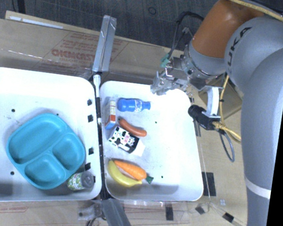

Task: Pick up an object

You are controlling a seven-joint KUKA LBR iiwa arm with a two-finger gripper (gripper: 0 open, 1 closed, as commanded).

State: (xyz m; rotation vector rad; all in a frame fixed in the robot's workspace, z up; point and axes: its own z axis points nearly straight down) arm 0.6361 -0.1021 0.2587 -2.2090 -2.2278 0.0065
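Objects lie untouched in the right bin [190,159]: a blue bottle [132,105] near the far wall, a sausage [132,128] below it, a cow-patterned card [123,139], then a carrot [130,170] resting on a banana [119,175] at the near end. Nothing has been lifted yet; the whole pick remains. The gripper [162,85] is poised above the bin's far rim, beyond the bottle, nothing seen between its fingers; whether they are parted cannot be told.

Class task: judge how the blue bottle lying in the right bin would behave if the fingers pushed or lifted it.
The blue bottle lies on its side and looks rounded, so it would probably roll. It seems small, likely light plastic. Its smooth surface may slip.
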